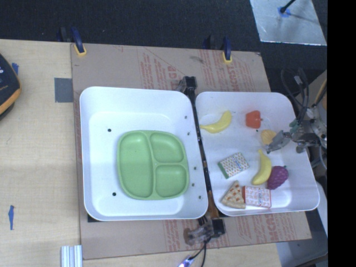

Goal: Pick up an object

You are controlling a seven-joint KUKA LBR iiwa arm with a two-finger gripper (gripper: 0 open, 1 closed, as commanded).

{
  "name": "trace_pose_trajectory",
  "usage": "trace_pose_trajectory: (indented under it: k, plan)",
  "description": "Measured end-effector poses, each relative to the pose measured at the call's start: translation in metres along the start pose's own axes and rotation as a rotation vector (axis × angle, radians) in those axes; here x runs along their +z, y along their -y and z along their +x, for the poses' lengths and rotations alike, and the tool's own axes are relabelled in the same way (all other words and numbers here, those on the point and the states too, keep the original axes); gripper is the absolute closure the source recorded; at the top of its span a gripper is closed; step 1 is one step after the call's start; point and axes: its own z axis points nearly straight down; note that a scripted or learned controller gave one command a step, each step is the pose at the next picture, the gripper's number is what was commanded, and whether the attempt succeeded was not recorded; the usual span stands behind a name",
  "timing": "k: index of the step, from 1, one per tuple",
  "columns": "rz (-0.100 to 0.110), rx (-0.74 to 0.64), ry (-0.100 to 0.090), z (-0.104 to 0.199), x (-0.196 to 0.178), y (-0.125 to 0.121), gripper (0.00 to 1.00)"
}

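The bench (39, 166) is pale wood, with a brown cardboard sheet (139, 65) laid flat over its middle. Both white bins sit on the cardboard: the left bin (94, 110) and the right bin (300, 196) touch along their inner edges. Two blue clamps (78, 40) (226, 49) grip the cardboard's far edge. Left of the cardboard lie a grey tape patch (63, 89) and, further left, what may be an orange-and-black device (8, 88), cut off by the frame
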Motion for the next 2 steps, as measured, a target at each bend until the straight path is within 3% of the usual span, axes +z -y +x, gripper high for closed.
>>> trace_pose_trajectory:
  k: [1, 2]
  plan:
    - [-0.001, -0.001, 0.0, -0.007, 0.09, -0.064, 0.0]
    - [-0.001, 0.0, 0.0, -0.006, 0.089, 0.024, 0.0]
